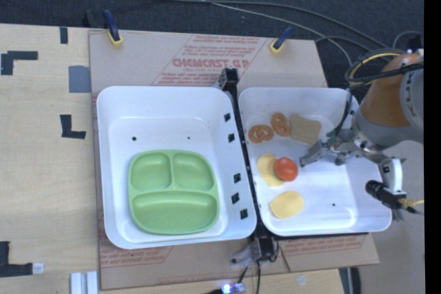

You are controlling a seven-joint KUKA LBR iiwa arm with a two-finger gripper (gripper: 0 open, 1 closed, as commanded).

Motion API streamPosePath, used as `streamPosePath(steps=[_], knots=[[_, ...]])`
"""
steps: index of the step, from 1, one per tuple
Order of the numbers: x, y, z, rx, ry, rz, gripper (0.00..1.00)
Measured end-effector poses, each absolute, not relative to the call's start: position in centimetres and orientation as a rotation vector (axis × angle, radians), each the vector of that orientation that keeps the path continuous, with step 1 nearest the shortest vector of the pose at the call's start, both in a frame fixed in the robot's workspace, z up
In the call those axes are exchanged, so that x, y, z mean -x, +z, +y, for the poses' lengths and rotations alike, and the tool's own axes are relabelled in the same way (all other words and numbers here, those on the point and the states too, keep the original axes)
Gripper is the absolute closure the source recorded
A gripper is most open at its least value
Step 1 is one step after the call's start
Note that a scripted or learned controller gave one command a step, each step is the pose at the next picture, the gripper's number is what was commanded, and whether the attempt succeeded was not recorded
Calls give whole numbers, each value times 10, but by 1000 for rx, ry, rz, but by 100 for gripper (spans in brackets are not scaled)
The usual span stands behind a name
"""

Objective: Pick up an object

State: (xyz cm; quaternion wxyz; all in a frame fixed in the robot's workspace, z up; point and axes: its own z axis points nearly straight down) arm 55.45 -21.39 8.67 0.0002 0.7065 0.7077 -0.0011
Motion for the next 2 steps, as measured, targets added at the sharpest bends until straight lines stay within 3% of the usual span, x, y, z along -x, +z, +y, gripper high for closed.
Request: streamPosePath(steps=[1, 2], knots=[[-556, 100, -214, -2217, -1, 2222, 100], [-563, 150, -221, -2218, 2, 2221, 100]])
